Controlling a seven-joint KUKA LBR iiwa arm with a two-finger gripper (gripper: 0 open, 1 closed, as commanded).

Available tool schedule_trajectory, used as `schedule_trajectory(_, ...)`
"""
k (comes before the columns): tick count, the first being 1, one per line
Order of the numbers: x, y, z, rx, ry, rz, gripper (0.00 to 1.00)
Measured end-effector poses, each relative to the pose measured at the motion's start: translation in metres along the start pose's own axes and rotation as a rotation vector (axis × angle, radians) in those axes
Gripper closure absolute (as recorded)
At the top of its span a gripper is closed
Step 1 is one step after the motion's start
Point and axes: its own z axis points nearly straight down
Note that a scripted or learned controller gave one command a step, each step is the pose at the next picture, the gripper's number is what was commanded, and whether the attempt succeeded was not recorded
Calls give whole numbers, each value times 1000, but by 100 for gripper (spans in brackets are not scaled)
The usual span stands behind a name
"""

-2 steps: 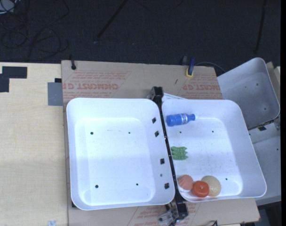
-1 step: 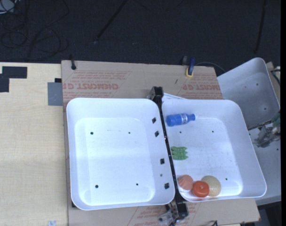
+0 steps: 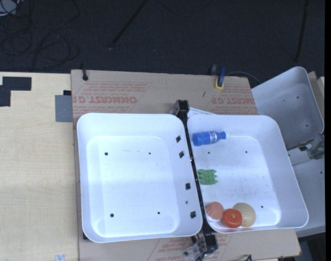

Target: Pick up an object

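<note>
Red round piece (image 3: 232, 218) (right bin (image 3: 288, 189))

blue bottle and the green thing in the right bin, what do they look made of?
Blue bottle: probably plastic, smooth, with a bright highlight and a paler cap end. Green thing: matte and lumpy, maybe soft plastic or rubber; too small to tell for sure.

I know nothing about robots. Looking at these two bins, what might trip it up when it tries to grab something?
Two likely snags. The red round piece, the pink piece and the tan piece crowd together in the right bin's near corner, so fingers may nudge neighbours or hit the wall. The blue bottle lies on its side near the divider, so it could roll away. The small green item looks low and flat, probably hard to pinch.
</note>
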Motion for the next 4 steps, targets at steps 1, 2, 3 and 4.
schedule_trajectory(1,0,0,-48,-1,0,0,100)
schedule_trajectory(2,0,0,-55,3,1,-1,100)
schedule_trajectory(3,1,0,-38,6,2,2,100)
schedule_trajectory(4,0,0,-46,3,1,0,100)
